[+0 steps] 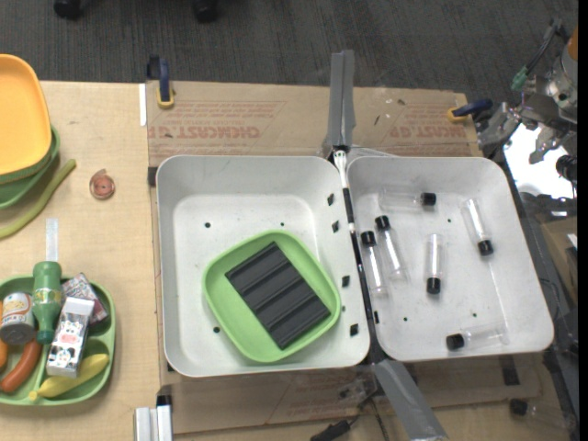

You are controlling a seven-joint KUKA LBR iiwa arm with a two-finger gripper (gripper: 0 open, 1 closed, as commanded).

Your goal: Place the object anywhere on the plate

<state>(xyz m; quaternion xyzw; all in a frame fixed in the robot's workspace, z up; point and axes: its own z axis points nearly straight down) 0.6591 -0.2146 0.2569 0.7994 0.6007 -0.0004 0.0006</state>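
Several clear plastic tubes with black caps lie scattered in the right bin [514,274]; one tube [433,263] rests near its middle and another tube [477,223] lies further right. A green plate [219,278] sits tilted in the left bin [184,200], with a dark ridged insert [277,294] covering its middle. Part of the arm with the gripper [544,90] shows at the upper right, outside the right bin's far corner and well away from the tubes and the plate.
Both bins rest on cardboard [239,122] held by clamps [162,85]. On the wooden table to the left are stacked yellow plates [20,118], a green tray [101,361] of toy food and a small pink item [102,185].
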